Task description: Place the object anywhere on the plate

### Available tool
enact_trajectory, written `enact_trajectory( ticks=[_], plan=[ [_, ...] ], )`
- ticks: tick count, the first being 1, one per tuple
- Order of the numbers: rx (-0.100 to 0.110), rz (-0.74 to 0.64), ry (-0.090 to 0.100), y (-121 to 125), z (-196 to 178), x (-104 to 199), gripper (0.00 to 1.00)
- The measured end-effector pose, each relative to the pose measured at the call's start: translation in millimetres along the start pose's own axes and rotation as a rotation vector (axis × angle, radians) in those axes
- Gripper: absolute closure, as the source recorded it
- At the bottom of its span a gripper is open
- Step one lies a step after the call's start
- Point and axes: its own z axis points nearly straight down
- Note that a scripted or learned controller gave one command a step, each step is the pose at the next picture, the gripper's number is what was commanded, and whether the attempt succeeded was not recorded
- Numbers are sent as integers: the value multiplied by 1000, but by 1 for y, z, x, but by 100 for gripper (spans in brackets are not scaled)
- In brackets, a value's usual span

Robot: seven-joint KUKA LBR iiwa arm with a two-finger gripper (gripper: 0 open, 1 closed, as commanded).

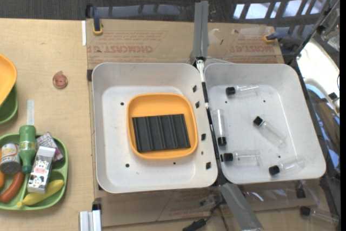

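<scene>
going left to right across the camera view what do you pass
green tray of toy food → left white bin → orange plate with its dark ridged insert → right white bin holding clear black-capped tubes

Left bin [108, 170]: one plate [161, 104] near its middle, a ridged insert [163, 133] lying on it.
Right bin [303, 116], just beside the left one: five capped tubes lying flat, well apart — one at the back [243, 89], one along the left wall [220, 126], one in the middle [268, 130], two at the front [240, 158] [286, 166].
Bench to the left of both bins: tray [54, 197] of assorted items.
</scene>
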Motion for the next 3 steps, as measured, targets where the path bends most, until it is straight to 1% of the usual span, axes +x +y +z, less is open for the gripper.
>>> enact_trajectory(
  ticks=[1,2,3],
  plan=[
    [-1,-359,-1,0,-20,0,100],
    [-3,-675,-2,1,-19,-8,100],
    [-5,-966,-2,100,68,-16,100]
  ],
)
